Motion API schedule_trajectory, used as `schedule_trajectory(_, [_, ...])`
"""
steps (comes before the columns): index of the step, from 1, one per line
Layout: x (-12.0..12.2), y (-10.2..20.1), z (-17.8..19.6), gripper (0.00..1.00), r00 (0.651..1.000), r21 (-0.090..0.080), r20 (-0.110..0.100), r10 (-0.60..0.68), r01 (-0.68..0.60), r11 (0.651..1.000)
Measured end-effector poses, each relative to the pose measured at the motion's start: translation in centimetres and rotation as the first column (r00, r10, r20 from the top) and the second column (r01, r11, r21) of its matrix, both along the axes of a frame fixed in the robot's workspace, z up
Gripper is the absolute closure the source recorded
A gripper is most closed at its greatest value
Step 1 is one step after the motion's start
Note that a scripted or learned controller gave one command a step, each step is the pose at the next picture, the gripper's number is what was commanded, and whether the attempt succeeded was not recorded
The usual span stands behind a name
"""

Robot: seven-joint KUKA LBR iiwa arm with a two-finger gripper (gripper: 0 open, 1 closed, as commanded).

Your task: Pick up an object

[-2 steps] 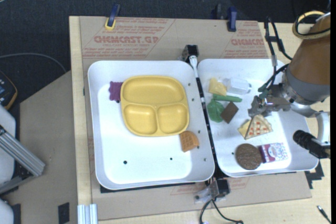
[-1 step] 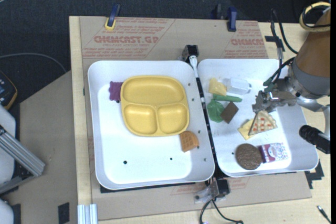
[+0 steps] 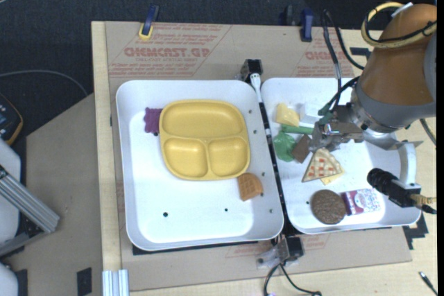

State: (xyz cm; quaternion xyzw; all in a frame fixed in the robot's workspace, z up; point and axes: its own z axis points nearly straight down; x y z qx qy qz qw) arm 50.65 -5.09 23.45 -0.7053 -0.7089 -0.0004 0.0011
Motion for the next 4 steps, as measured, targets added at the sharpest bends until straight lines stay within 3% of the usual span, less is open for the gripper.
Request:
schedule_trajectory(1, [-1.1,5.6,0.0,1.0,1.0,0.001,-0.003,0.001,-0.001,1.0])
schedule_trajectory(2, [-0.5,6.9,0.0,1.0,1.0,-0.002,0.001,-0.002,0.002,1.0])
schedule_trajectory(3, [-1.4,6.1,-1.5,1.0,1.0,-0.001,-0.004,-0.007,0.007,1.0])
schedule_trajectory(4, [0.2,6.3,-0.7,1.0,1.0,-0.002,0.004,-0.004,0.004,1.0])
